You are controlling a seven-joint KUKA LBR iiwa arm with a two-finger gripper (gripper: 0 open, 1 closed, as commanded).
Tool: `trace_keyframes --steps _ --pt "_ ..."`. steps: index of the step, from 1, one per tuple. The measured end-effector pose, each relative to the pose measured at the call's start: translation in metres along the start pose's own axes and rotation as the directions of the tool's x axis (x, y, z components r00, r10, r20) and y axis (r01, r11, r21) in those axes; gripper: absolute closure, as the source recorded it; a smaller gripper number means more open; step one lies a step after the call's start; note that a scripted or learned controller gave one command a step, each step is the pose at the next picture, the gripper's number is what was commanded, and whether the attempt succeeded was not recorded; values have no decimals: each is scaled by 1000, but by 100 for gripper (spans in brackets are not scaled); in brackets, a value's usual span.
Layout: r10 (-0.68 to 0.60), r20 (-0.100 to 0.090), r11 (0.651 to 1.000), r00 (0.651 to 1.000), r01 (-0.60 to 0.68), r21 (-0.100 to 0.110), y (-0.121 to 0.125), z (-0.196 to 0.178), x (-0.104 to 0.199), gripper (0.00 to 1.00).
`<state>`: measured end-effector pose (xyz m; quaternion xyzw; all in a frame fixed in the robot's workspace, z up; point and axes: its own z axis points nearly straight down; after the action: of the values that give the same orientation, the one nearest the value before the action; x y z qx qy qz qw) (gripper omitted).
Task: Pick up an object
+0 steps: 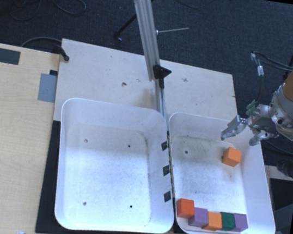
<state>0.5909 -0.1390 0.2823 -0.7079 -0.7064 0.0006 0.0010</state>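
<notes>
- Small orange cube (232,156): lying alone in the upper part of the right white shallow bin (264,207), untouched.
- Two-finger gripper (241,132): fingers spread apart, holding nothing, just above the cube.
- Row of coloured blocks (211,216): along near wall.

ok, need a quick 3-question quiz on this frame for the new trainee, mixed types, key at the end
1. True or false: the claw holds the lone orange block.
2. Multiple choice: the row of blocks lies along which part of the right bin?
A. its far edge
B. its near edge
C. its middle
3. Fill in: the row runs orange, purple, orange, ____, purple from left to right.

Key:
1. False. The claw is open and hovers above the bin's far right corner; the block lies apart from it on the bin floor.
2. B
3. green
</notes>
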Motion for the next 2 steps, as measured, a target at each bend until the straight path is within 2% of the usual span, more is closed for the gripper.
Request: trace_keyframes --steps 1,2 --pt "2 -1 1000 1000 -2 9 -83 127 -47 0" --pt "-4 2 1000 1000 4 -5 -8 194 -57 0"
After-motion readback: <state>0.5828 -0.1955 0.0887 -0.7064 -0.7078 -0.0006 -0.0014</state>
